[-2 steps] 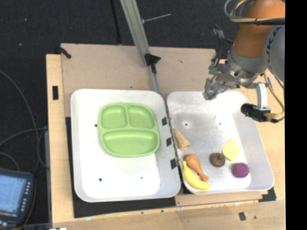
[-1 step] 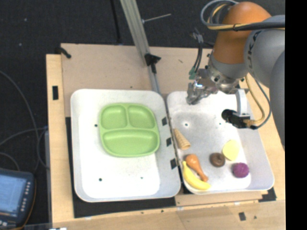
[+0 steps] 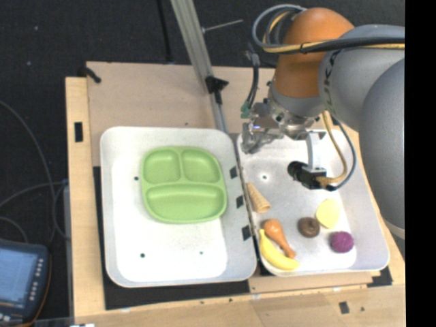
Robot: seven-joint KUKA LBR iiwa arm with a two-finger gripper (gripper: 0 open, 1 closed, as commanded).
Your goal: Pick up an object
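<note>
Objects for picking lie in the right bin: a cone, carrot, banana, brown ball, yellow piece and purple ball. Above that bin's far left corner hangs the pincer, its opening impossible to judge. A green divided plate sits in the left bin.

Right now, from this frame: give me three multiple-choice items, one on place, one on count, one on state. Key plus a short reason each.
1. Where does the green divided plate lie?
A. left bin
B. right bin
C. on the bench

2. How many bins does the bench bear?
A. one
B. two
C. three

3. How does the banana rest?
A. lying at the right bin's front edge
B. standing on end
C. lying on the plate

Key: 1 A, it sits inside the left bin. 2 B, two white bins lie side by side. 3 A, it lies flat along the right bin front rim.
</note>
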